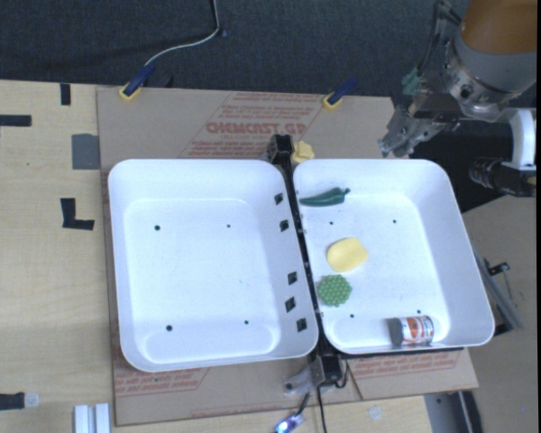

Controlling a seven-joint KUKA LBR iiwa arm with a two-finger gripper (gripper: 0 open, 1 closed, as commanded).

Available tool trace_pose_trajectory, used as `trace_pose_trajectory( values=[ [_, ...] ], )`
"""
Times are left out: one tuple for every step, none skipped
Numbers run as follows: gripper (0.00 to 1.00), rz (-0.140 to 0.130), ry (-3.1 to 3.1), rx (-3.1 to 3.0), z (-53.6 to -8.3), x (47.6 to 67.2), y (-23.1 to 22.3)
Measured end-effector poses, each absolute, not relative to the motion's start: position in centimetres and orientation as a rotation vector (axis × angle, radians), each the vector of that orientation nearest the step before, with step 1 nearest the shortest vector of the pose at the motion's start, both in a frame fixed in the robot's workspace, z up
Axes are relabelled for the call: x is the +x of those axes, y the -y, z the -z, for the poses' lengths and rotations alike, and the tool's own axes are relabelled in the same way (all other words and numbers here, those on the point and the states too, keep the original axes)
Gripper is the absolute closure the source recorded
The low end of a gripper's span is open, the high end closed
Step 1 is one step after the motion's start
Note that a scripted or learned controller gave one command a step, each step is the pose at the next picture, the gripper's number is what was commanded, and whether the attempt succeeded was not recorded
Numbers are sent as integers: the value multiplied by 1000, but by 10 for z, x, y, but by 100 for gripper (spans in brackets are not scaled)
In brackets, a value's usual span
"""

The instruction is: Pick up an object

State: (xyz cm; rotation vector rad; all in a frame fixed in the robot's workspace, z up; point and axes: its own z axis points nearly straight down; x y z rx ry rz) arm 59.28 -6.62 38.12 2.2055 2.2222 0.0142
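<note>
Wooden bench (36,269) under cardboard sheet (243,129), two white bins (126,188).

Right bin (451,207) holds 4 objects; gripper (402,140) beyond its far rim.

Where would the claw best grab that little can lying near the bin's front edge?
Probably across the can's round middle, coming straight down from above. It lies on its side close to the right bin's near wall, so fingers should straddle its body, not its ends.

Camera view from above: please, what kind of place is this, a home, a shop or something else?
Most likely a robotics lab bench, not a home. Two shallow white bins sit clamped on a cardboard sheet, a grey and orange robot arm hangs over them, and small test items like a can lie inside.
</note>
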Motion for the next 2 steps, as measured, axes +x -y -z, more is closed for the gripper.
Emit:
trace_pose_trajectory(
  values=[
    [100,-16,-2218,2208,-514,575,56],
    [100,-6,-2228,2214,-538,480,14]
  ],
)
